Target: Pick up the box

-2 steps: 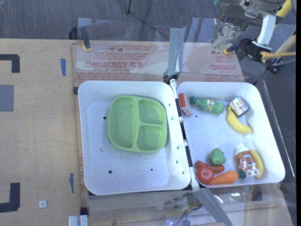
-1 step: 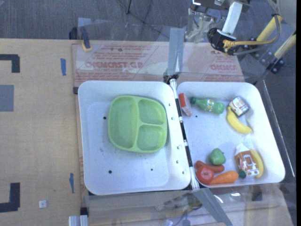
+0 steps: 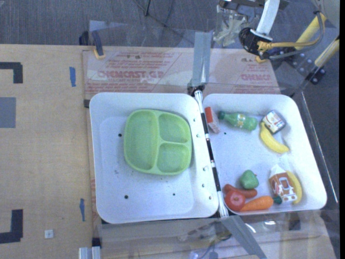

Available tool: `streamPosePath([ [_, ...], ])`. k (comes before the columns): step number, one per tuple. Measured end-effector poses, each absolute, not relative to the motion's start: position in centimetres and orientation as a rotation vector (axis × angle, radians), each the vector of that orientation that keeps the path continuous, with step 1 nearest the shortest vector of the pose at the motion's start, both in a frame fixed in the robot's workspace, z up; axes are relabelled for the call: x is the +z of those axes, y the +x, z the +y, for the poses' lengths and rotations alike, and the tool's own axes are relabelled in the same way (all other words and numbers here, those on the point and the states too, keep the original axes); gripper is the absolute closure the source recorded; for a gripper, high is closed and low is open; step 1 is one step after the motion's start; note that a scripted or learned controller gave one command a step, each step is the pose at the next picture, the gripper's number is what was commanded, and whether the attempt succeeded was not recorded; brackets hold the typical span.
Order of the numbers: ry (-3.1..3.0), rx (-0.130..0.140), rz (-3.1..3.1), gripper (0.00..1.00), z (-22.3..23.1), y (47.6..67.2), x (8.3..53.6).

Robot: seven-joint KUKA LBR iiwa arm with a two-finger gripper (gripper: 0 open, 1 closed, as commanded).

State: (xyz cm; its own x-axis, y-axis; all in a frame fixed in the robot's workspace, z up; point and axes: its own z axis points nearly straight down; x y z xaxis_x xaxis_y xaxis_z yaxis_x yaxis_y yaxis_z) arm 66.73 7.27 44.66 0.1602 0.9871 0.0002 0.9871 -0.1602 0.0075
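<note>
Two white bins sit side by side on the counter (image 3: 43,144). The left bin (image 3: 102,198) holds a green divided plate (image 3: 158,142) near its middle. The right bin (image 3: 307,139) has a green bottle (image 3: 237,121) at its far edge, a small can (image 3: 274,121) and a banana (image 3: 273,140) toward its far right corner, a green pepper (image 3: 248,179), a tomato (image 3: 235,199) and a carrot (image 3: 257,203) along its near edge, and the box (image 3: 282,185) in its near right corner. The hand (image 3: 232,23) hangs beyond the bins' far edge, above the right bin, with the arm raised clear; whether it is wide or narrow I cannot tell.
</note>
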Motion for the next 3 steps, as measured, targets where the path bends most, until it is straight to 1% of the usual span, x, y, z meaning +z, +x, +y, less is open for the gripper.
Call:
streamPosePath([
  [1,2.388,0.008,2.032,0.00,7.3,66.7,44.6],
  [2,2.383,0.012,2.033,1.00,7.4,66.8,45.7],
  [3,2.383,0.011,2.034,0.00,7.5,66.8,45.7],
])
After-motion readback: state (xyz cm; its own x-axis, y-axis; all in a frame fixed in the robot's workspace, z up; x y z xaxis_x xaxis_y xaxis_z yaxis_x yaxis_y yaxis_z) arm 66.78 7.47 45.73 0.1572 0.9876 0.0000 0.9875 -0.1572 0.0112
